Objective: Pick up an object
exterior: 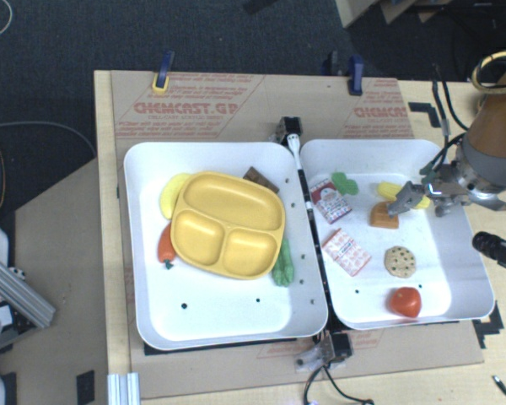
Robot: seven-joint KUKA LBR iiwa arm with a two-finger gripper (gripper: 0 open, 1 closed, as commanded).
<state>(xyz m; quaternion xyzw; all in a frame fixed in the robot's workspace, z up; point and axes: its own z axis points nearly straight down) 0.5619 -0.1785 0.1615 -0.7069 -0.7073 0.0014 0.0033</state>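
The orange block [384,216] lies in the right bin [455,306] near its far right corner, touching a yellow piece [391,190], so a pinch here could catch both or nudge the block sideways out of reach. The gripper [408,199] sits low just above the block, seemingly apart from it; its jaws look slightly spread with nothing clearly between them. The arm [489,146] leans in over the bin's right edge.
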